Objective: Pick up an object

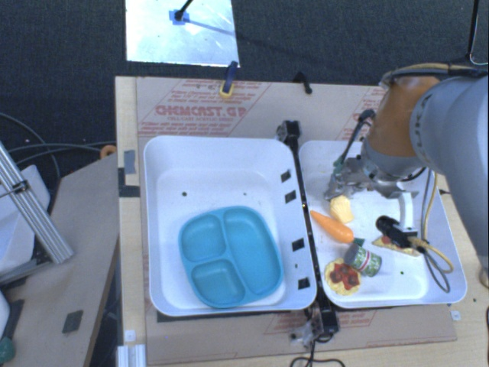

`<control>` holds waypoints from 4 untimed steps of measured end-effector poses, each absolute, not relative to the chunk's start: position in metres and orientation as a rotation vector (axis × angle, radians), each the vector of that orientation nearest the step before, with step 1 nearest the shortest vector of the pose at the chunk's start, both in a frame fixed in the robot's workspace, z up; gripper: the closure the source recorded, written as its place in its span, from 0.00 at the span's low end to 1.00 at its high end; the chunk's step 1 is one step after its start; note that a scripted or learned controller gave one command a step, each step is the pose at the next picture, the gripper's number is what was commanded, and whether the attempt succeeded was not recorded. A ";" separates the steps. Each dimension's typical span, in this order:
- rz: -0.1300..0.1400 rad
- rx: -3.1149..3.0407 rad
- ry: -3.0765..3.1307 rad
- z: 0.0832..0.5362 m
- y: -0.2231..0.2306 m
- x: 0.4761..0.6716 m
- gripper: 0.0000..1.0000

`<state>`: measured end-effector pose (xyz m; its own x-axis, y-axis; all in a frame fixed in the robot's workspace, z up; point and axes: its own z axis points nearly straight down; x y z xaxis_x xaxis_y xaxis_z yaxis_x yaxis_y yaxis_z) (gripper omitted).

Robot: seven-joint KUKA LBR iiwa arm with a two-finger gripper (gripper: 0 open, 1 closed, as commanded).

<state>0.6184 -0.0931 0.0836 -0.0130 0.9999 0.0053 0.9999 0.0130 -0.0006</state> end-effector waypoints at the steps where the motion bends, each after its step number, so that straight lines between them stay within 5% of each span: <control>1: -0.021 -2.202 -2.243 0.191 0.043 0.581 1.00; 2: -0.019 -2.226 -2.235 0.309 0.018 0.610 1.00; 3: 0.011 -2.208 -2.223 0.189 0.054 0.583 1.00; 4: -0.021 -2.225 -2.237 0.307 0.043 0.654 1.00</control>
